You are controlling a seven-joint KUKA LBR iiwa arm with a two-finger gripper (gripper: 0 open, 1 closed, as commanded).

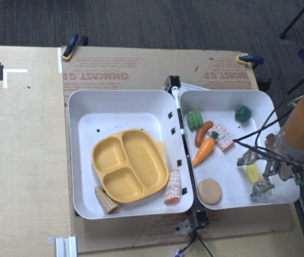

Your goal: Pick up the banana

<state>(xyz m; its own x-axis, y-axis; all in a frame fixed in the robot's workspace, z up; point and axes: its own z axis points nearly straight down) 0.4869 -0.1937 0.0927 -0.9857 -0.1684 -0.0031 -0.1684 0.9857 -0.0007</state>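
A small yellow banana (252,172) lies on the floor of the right bin (232,103), near its right wall. My gripper (253,174) has come down over it from the right. One finger stands just above-left of the banana and the other just below-right, so the open fingers straddle it. Most of the banana is hidden by the gripper; a short yellow stretch shows between the fingers.
The right bin also holds a carrot (204,151), a red sausage (203,133), a green vegetable (194,119), a small snack box (222,137), a dark green piece (242,113) and a tan round (209,191). The left bin (87,116) holds a yellow divided plate (130,165), a cone (105,200) and a packet (172,187).
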